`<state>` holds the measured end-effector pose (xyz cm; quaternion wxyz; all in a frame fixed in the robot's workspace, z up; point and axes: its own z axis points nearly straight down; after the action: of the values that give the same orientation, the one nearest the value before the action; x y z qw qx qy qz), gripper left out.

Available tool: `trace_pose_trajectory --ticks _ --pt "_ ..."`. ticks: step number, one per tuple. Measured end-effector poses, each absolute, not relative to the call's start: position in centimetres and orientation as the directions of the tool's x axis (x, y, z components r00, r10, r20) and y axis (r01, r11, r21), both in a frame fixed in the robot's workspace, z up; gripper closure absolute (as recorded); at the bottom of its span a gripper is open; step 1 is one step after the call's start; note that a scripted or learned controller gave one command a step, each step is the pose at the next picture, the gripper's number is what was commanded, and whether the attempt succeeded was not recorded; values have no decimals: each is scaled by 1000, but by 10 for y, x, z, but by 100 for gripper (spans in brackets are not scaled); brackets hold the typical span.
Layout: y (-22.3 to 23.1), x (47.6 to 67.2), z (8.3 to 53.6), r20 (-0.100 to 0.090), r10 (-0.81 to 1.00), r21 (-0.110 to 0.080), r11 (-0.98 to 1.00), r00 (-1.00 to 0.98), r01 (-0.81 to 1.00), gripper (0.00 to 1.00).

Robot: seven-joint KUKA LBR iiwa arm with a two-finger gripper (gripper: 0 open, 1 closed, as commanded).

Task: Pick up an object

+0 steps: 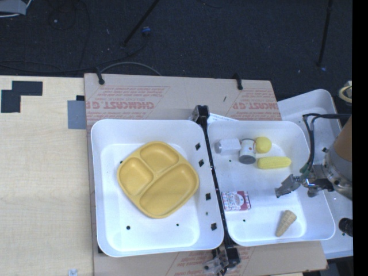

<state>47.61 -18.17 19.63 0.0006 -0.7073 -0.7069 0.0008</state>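
We see the end effector [296,184] at the right side of the right bin [313,148], low over the bin floor, coming in from the arm [345,154] at the frame's right edge. We cannot tell how its jaws stand from this angle, and we see nothing gripped. Nearest object is the ice-cream cone [286,222], lying below the end effector near the bin's front right corner, apart from it. Just up-left of the end effector lies the corn cob [273,163], horizontal, with a yellow ball [263,145] just above it and touching or nearly touching a grey-and-white cylinder [248,152]. A small white block [228,146] sits just left of that cylinder. Near the bin's front left lies a flat red-and-white packet [236,200], close to the divider between bins. The left bin [109,211] holds a yellow compartment plate [158,179], sitting rotated, roughly centred. Both bins rest on a cardboard sheet [149,99] on the worktop [40,177].
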Motion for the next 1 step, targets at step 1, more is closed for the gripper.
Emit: trace_pose_trajectory --ticks 1 --pt "-181 485 140 3 1000 -8 0 0 1000 0"
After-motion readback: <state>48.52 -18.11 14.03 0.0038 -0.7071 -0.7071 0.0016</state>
